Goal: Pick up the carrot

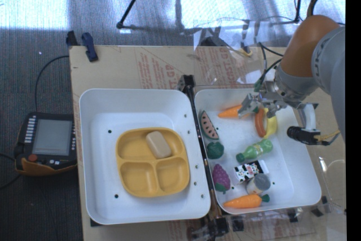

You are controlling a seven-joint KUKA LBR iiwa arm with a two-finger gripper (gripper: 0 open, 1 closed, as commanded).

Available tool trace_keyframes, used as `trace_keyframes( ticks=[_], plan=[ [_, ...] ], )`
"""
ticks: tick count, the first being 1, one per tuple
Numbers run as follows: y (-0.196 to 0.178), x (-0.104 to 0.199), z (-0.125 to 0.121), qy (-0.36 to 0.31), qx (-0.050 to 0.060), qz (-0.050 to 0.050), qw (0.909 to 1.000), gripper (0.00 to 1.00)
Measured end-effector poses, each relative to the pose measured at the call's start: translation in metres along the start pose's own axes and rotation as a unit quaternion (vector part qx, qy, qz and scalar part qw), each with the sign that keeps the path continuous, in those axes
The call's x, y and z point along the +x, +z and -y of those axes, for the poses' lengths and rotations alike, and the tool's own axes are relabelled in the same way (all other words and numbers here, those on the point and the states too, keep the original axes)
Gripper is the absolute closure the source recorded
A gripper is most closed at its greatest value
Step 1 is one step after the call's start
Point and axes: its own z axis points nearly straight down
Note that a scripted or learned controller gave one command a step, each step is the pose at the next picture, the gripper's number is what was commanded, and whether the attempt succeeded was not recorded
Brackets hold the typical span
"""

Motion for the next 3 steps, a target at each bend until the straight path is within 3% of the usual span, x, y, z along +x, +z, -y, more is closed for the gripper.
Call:
trace_keyframes(
  ticks=[1, 2, 3],
  plan=[
    [0.050, -0.002, 0.000, 0.104, 0.002, -0.001, 0.9946, 0.00],
    [0.050, 0.066, 0.003, 0.228, 0.003, -0.001, 0.9736, 0.00],
    [0.043, 0.067, 0.004, 0.225, 0.008, 0.000, 0.9743, 1.00]
  ],
)
